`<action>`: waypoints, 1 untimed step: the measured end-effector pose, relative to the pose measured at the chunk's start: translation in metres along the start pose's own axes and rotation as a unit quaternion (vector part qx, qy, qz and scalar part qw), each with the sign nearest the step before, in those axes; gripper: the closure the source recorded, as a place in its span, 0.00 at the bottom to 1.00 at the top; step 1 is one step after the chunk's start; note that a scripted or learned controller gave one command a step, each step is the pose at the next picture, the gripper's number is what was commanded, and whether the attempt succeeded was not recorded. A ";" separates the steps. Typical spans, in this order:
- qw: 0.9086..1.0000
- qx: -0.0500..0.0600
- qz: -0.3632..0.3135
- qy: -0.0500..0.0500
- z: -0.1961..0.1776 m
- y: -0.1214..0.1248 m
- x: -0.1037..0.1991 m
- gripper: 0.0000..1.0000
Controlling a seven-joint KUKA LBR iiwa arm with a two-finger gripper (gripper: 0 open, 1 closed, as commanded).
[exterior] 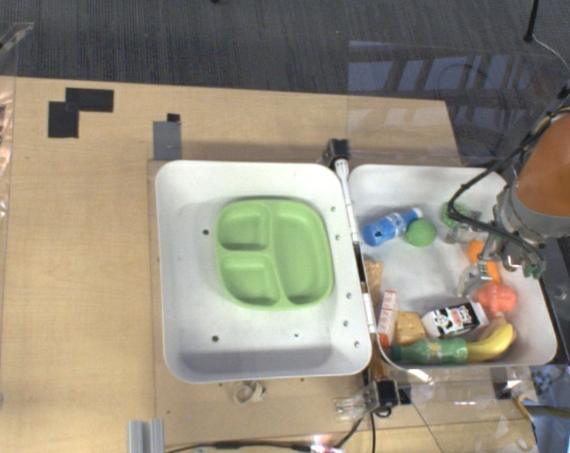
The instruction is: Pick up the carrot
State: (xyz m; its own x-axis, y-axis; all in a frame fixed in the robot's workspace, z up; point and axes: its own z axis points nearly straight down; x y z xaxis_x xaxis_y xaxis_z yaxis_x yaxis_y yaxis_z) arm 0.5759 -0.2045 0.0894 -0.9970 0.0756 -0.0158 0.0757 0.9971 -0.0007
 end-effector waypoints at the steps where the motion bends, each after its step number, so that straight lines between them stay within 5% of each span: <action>1: 1.000 0.001 -0.003 -0.006 -0.014 0.001 -0.004 1.00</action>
